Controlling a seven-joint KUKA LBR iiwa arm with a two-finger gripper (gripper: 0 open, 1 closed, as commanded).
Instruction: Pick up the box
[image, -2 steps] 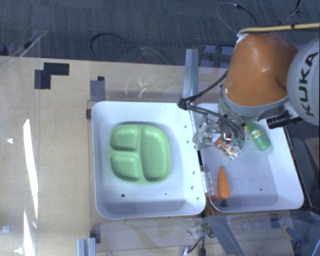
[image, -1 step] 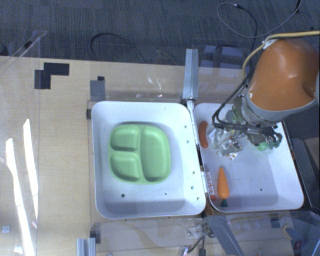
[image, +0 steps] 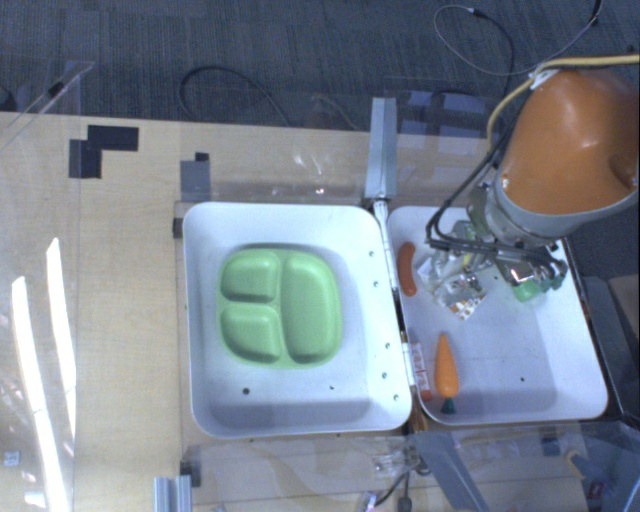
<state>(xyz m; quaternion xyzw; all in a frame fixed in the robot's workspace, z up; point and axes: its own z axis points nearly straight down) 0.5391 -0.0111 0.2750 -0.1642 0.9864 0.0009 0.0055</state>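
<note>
Gripper is seen hanging over the upper half of the right bin, under the grey wrist and the orange band. Whether it is spread or pressed together cannot be told from this angle, because it is lost in a clutter of metal and cable. Nothing can be made out as held.

The box is judged to be the slim red-and-white printed piece at about 8 o'clock in the right bin. It is set hard against the bin's left wall, and the carrot lies just beside it. A reddish sausage is spotted at 10 o'clock, and a small green item at 2 o'clock, close under the wrist. In the left bin a green divided tray is seen.

The approach is judged to be the step in hand, as no contact with the box has been made yet. A move toward 8 o'clock is called for next, then a descent over the box. Care will be needed there, since the wall and the carrot leave little room on either side.
</note>
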